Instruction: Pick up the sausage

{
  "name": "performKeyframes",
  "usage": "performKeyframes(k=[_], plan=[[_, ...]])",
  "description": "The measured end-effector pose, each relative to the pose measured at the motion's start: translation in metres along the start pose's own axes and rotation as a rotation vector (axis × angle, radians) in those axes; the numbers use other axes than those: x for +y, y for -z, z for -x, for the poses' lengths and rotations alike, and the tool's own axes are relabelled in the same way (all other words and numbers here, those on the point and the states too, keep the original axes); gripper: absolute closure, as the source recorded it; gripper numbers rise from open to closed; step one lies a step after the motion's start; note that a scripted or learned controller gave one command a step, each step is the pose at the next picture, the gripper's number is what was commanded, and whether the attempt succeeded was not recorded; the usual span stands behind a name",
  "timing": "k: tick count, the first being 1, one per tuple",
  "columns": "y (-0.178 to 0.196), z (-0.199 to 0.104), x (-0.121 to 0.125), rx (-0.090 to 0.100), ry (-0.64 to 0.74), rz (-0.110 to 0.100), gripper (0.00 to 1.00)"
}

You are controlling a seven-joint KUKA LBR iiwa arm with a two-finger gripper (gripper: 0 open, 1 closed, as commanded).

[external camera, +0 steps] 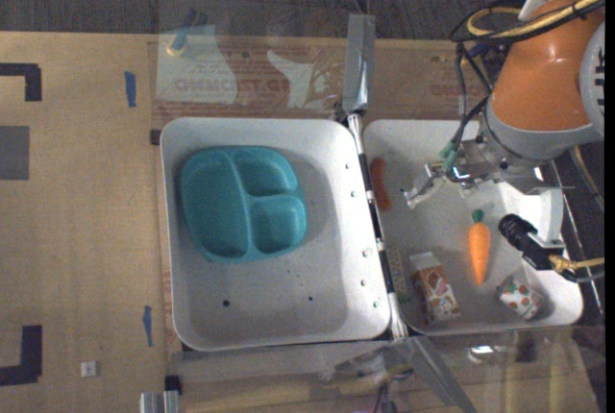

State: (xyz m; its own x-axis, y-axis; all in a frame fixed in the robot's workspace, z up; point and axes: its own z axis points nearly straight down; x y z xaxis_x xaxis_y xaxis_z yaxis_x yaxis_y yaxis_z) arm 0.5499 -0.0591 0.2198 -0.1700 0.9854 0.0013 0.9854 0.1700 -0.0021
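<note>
The sausage (381,183) is a small reddish-brown link lying lengthwise against the left wall of the right bin (480,320). My gripper (430,187) hangs over the upper middle of that bin, to the right of the sausage and apart from it. Its metal fingers (415,197) point left toward the sausage with a gap between them and nothing held. The grey and orange arm (543,80) covers the bin's upper right corner.
In the right bin lie an orange carrot (479,251), a small carton (434,287) near the front and a spotted white item (520,297) at the front right. The left bin (279,305) holds a teal divided plate (244,201). Cables run along the right side.
</note>
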Motion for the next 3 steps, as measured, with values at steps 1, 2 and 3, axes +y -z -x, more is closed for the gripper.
performKeyframes(k=[1,2,3], plan=[[-0.035,-0.023,0.041,-0.002,0.1,0.005,0.0],[0.084,0.016,0.07,-0.004,0.1,0.007,0.0],[-0.037,-0.003,0.076,-0.001,0.183,0.0,0.0]])
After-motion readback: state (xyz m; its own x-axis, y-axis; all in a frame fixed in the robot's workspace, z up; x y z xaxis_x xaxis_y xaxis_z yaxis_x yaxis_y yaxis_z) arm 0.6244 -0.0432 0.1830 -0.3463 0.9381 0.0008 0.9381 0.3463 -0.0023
